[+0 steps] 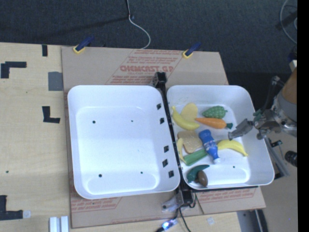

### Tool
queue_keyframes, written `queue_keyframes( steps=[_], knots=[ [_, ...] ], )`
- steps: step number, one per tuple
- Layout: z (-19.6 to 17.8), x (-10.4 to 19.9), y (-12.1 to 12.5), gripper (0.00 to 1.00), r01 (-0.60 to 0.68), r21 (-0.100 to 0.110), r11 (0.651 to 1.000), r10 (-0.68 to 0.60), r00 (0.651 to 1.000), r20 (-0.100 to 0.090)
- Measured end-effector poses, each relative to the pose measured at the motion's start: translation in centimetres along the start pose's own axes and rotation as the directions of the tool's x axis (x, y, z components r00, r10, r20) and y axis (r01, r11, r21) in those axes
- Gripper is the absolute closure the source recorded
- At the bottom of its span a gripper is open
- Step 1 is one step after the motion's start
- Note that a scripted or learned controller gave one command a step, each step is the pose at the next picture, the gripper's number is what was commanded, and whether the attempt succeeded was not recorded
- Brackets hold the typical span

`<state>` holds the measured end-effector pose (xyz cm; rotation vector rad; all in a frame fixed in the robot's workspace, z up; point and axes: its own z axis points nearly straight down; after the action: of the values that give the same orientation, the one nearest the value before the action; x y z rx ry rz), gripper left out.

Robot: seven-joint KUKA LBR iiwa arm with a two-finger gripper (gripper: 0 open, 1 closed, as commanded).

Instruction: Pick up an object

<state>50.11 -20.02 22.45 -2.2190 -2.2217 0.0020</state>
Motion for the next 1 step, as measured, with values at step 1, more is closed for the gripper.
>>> queue_keyframes(
  steps=[1],
  knots=[
    [14.68, 1.09, 4.19, 0.00, 0.003, 0.000, 1.000, -0.003, 1.000, -0.001]
  ],
)
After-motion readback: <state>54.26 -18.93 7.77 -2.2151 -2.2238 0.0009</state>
